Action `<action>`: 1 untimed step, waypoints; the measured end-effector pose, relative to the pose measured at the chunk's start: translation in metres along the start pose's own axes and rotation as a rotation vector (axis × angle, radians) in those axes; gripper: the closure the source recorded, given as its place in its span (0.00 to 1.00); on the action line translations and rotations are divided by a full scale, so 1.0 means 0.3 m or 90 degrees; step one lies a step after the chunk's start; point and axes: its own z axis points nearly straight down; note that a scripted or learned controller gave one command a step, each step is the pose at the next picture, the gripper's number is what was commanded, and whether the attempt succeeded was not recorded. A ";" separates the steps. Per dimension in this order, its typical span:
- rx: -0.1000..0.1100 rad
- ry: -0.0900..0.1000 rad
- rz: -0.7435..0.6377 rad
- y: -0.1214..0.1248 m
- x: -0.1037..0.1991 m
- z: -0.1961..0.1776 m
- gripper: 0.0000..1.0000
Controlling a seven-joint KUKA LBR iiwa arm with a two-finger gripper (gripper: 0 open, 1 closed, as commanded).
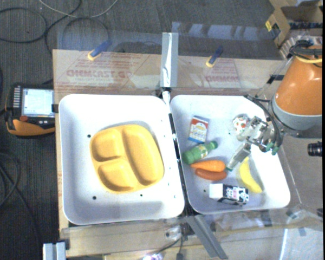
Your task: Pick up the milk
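The milk (229, 193) is a small white carton with black cow patches. It lies on its side near the front wall of the right bin (276, 199). My gripper (240, 158) hangs over the right bin's middle, behind the milk and apart from it, just right of the carrot (210, 168) and behind the banana (250, 179). Nothing shows in its grasp. The grey arm with its orange band (299, 91) comes in from the right.
The right bin also holds a red-and-white box (199, 129), a green bottle (199, 151) and a small round white item (240, 123). In the left bin (76, 199) sits a yellow divided tray (127, 157). A handheld pendant (31, 110) lies left of the bench.
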 end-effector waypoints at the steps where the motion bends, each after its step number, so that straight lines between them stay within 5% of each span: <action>1: 0.001 0.000 0.197 -0.024 -0.314 0.180 0.00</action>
